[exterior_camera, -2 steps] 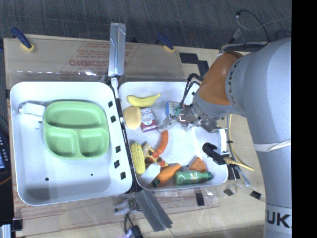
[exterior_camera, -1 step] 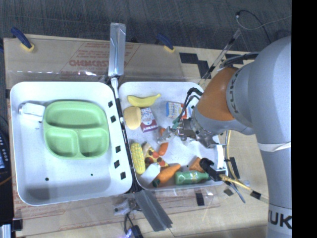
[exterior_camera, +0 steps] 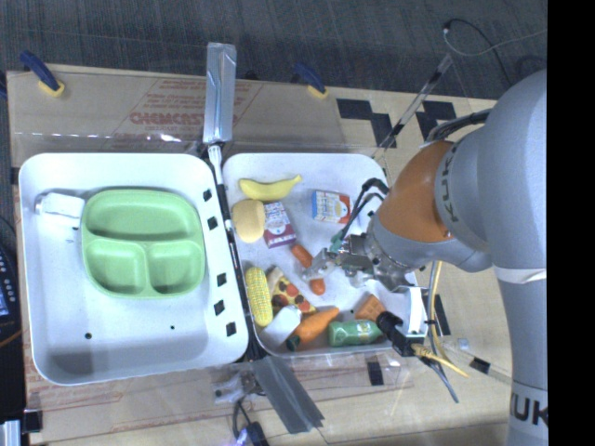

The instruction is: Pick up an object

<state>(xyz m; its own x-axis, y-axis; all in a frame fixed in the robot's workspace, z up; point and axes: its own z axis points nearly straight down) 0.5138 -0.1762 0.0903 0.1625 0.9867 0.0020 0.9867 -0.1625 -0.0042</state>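
The hand [exterior_camera: 327,256] hung low in the right bin [exterior_camera: 358,170], likely lowering to grab; I could not tell its grip. A small carrot [exterior_camera: 318,286] lay just beneath it, toys crowded close around.

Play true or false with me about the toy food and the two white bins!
1. The banana lies in the right bin. True.
2. The green tray sits in the right bin. False: it sits in the left bin.
3. The corn cob lies near the wall between the two bins. True.
4. The banana lies on the green tray. False: it lies among the other toy food in the right bin, near that bin's far edge.
5. The gripper is over the right bin. True.
6. The green bottle stands upright. False: it lies on its side along the near edge.
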